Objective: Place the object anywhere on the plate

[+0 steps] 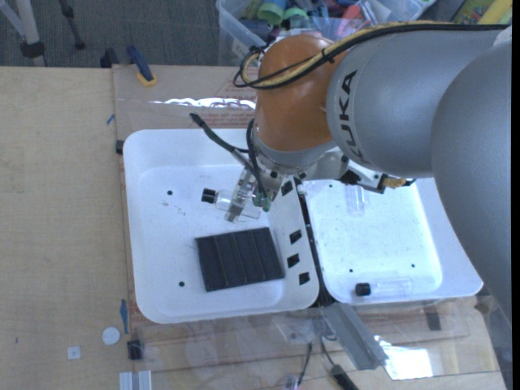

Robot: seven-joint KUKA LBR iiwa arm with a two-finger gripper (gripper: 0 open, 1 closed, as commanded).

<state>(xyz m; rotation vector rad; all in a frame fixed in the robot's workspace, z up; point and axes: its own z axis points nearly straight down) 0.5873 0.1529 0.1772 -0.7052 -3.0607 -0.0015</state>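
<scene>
A black ridged plate [240, 258] lies flat in the front part of the left bin [154, 242]. My gripper [240, 203] hangs just above the plate's far edge, pointing down and left over the bin floor. A small green bit [262, 204] shows right beside the gripper's tip; I cannot tell whether it is held. A small black piece [209, 195] lies on the bin floor just left of the gripper. The arm's orange band and grey wrist hide the bin's back right corner.
The right bin [422, 242] holds a clear tube with a black cap [382, 288] near its front and a small clear piece [355, 199] near its back. Black clips [295, 236] sit along the wall between the bins. A tub of toys [325, 6] stands behind the bench.
</scene>
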